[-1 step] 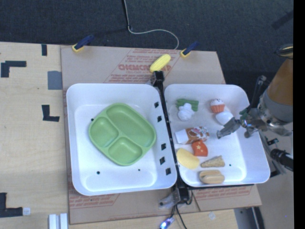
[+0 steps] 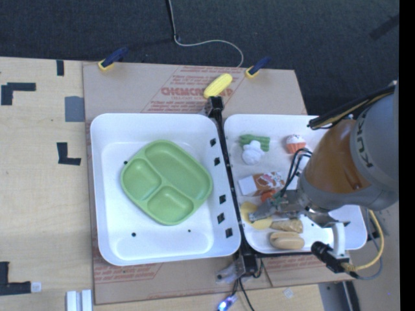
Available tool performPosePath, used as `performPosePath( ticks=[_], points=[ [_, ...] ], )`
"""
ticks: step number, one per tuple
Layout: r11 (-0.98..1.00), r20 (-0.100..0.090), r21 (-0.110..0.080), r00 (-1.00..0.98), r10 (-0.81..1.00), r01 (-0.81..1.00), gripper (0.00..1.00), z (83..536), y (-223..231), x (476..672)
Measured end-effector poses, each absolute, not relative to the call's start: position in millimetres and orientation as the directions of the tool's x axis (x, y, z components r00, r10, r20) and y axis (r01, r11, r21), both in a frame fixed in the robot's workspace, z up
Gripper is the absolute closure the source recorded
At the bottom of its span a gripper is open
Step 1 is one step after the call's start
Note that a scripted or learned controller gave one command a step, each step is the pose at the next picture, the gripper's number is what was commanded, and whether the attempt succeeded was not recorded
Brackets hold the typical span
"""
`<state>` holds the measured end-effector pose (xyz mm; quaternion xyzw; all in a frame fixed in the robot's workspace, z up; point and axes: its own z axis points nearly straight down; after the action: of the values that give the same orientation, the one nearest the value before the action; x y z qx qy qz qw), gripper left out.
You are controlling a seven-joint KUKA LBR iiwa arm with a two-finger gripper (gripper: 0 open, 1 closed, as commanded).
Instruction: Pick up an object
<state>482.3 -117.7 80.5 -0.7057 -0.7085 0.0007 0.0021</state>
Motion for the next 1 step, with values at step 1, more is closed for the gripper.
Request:
performPosePath(
  ticks=[1],
  points=[
    [0.011, 0.004, 0.007, -0.011, 1.0, 1.0, 0.0, 188.6, -32.2, 485.9]
  ],
)
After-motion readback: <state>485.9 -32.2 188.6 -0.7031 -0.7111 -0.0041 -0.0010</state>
